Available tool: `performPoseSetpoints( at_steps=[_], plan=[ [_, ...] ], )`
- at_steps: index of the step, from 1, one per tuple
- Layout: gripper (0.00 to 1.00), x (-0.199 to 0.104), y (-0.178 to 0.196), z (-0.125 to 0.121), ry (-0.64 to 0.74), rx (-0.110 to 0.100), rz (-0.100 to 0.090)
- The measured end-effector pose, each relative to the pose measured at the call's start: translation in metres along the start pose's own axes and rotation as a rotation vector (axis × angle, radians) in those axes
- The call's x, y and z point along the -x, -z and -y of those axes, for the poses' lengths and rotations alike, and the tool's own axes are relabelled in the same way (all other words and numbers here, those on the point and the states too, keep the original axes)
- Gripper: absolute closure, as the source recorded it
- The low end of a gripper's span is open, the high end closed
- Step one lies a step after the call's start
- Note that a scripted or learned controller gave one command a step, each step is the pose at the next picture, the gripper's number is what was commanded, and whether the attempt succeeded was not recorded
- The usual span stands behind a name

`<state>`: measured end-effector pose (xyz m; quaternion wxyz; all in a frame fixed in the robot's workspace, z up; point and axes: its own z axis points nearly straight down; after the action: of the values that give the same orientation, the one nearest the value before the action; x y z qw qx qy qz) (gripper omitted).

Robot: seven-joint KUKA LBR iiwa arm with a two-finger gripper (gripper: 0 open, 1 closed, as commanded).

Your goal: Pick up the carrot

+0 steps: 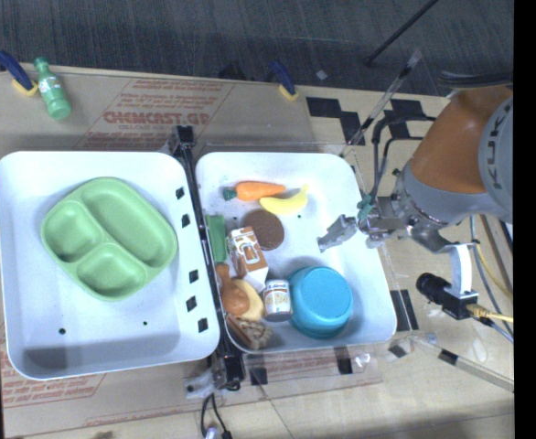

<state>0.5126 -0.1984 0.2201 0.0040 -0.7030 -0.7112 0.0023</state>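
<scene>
The carrot (259, 190) lies in the right bin (341, 167), near the far wall, with its green end pointing to the left. A banana (284, 202) lies just beside it on the right side, and I cannot tell if the two touch. A brown round cookie (267, 230) is a little nearer to the camera, under both of them. The far left corner of this bin, behind the carrot, is bare white floor, and the strip along the right wall is also free.

The gripper (337, 233) hangs over the right part of this bin, close to the right rim, well apart from the carrot. I cannot tell how its fingers stand, and nothing is seen between them. The grey arm with the orange band (455, 149) reaches in from the right, above the counter (140, 117).

The near part of the bin is crowded: a blue bowl (321, 300), a small can (277, 298), a juice carton (247, 251) and a bread roll (241, 300) stand close together along the left wall.

The left bin (21, 273) holds a green divided plate (109, 236). A green bottle (53, 91) stands on the counter at the far left corner.
</scene>
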Motion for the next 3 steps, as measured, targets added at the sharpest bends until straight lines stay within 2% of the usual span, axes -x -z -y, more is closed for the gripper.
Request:
performPoseSetpoints(
  at_steps=[1, 2, 3],
  plan=[
    [0.0, -0.005, -0.013, -0.057, -0.109, 0.0, 0.004],
    [0.0, -0.063, -0.122, -0.128, -0.324, -0.011, 0.0],
    [0.0, -0.095, -0.129, -0.136, -0.581, -0.042, 0.025]
  ],
)
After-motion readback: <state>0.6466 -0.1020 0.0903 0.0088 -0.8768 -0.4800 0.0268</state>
